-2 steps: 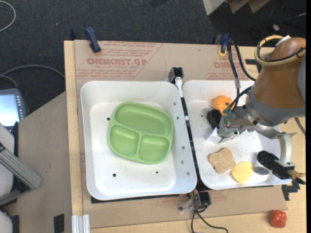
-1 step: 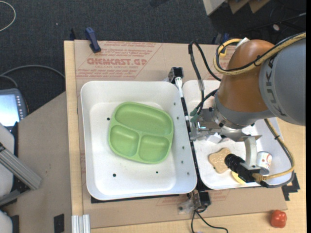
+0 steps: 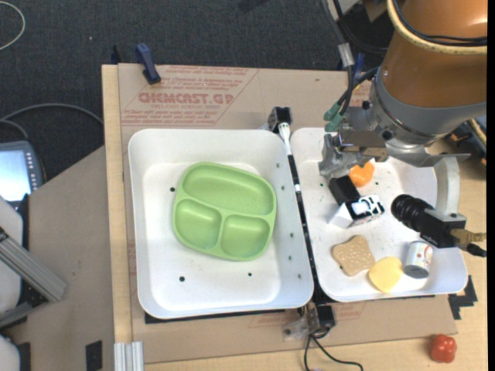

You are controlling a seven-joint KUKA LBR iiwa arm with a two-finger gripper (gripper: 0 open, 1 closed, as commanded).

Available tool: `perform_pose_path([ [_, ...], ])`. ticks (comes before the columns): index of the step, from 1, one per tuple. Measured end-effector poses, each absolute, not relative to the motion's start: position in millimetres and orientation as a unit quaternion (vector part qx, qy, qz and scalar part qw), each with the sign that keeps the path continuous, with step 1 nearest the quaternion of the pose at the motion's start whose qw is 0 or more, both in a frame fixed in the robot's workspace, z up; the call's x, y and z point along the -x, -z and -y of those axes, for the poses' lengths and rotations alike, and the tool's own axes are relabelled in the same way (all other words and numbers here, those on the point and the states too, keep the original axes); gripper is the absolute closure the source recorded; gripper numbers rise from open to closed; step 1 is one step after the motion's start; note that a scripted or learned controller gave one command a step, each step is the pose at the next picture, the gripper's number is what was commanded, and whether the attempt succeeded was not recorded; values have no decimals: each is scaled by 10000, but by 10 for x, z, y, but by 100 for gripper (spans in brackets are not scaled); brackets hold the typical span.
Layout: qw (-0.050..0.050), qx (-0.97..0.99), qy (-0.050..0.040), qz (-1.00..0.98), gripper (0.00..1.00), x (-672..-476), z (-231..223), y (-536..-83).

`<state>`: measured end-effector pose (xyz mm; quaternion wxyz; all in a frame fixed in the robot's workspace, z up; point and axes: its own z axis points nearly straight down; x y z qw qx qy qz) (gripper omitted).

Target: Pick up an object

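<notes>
The arm (image 3: 437, 52), nearest the lens, fills the view from 1 to 3 o'clock. Its gripper (image 3: 346, 178) is low over the 11 o'clock part of the right bin (image 3: 402, 178). Whether the gripper is spread or pinching cannot be told from this angle, and nothing can be confirmed as held.

Status: judged not yet done, as no item is seen lifted. The likeliest target, an orange piece (image 3: 361, 175), lies just beside the gripper at its 3 o'clock.

The left bin (image 3: 155, 269) holds a green plate (image 3: 224, 211) at its centre. In the right bin, a black-and-white box (image 3: 359, 207) sits close at the gripper's 5 o'clock and could crowd a grasp. At the bin's 6 o'clock are a tan slice (image 3: 354, 255), a yellow lump (image 3: 385, 273) and a small can (image 3: 418, 260).
</notes>
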<state>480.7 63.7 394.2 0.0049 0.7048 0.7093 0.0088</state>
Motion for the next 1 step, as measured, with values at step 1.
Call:
perform_pose_path([
  [1, 28, -7047, -53, -7094, 100, -5023, -1167, -4678],
])
